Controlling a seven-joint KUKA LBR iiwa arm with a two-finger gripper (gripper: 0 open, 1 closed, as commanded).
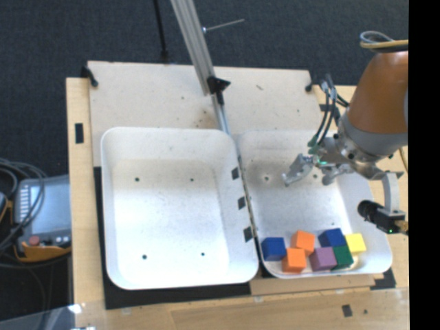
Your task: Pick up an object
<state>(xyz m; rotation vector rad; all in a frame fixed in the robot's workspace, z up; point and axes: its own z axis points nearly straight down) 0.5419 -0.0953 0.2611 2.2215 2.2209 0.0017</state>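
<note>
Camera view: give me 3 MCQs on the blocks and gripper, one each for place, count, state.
1. Where do the blocks lie?
A. far left corner of the left bin
B. near end of the right bin
C. on the bench outside the bins

2. How many orange blocks are there?
A. none
B. two
C. five

3. What is the gripper doing?
A. it is over the right bin, apart from the blocks
B. it is resting in the left bin
C. it is lifting the yellow block

Key: 1 B, the cluster sits against the near wall of the right bin. 2 B, two orange blocks sit close together. 3 A, bare bin floor separates it from the cluster.
</note>
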